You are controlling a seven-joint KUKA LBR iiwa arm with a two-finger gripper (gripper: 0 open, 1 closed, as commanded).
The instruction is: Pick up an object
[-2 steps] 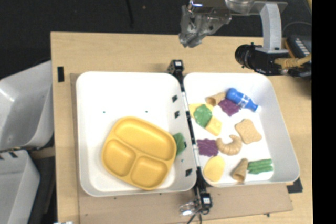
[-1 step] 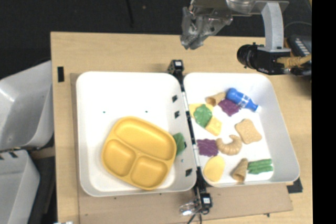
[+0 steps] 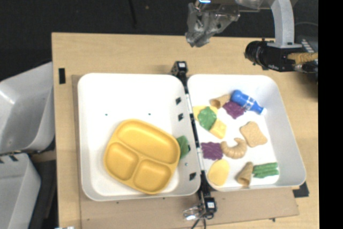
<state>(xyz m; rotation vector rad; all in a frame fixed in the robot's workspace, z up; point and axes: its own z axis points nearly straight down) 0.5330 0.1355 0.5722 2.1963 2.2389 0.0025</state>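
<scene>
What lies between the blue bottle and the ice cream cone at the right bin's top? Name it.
In the camera view, between the blue bottle and the ice cream cone lies a purple grape bunch, slightly nearer the camera, touching the bottle.

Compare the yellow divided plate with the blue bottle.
The yellow divided plate lies in the left bin; the blue bottle lies in the right bin. The plate is far larger and flat with three compartments; the bottle is small, lying on its side. Both rest untouched.
</scene>
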